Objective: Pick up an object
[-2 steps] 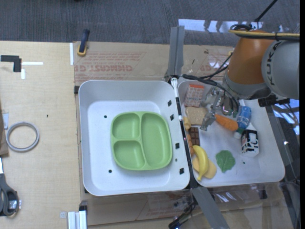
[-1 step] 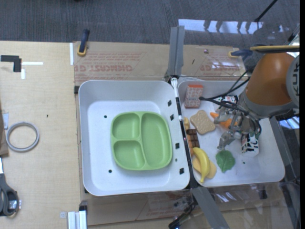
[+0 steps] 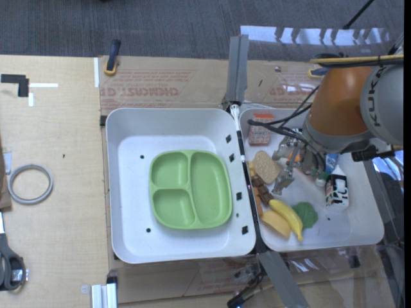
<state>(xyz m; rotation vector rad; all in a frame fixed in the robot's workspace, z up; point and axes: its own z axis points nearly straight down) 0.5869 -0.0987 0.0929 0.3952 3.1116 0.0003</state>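
Bread slice (image 3: 266,166) just left of jaws (image 3: 286,174), untouched

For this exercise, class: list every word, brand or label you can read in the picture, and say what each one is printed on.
"KUKA", white letters running down the grey arm.
Red mirrored print on the cardboard sheet: too blurred to read for sure.
Label on the small red and white box in the right bin: too small to read.
Marks on the black and white item: not readable.

Dark carpet floor (image 3: 180,11), wooden bench (image 3: 51,133)
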